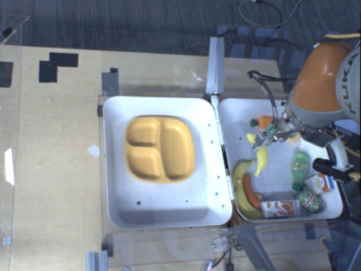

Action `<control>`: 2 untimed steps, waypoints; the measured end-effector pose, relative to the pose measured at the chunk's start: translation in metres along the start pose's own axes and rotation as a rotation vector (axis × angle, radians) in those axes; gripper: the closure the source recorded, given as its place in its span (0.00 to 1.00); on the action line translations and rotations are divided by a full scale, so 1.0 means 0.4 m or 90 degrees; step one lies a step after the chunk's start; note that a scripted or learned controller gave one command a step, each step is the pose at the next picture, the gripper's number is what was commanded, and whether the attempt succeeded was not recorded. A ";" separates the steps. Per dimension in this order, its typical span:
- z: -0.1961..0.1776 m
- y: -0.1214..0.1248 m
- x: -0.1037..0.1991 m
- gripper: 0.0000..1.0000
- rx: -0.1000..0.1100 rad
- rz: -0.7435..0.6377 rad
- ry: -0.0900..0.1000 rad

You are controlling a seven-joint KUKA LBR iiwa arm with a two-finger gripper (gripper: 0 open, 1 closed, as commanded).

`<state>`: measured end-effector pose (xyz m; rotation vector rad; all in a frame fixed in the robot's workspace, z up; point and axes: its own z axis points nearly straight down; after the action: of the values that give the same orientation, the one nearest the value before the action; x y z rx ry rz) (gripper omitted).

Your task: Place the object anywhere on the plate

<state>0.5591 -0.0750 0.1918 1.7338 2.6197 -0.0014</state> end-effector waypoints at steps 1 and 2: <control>0.022 0.078 0.188 1.00 -0.003 -0.178 0.000; -0.089 0.301 0.238 1.00 -0.003 -0.227 -0.001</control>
<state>0.6326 0.0597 0.2273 1.2407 2.8824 0.0032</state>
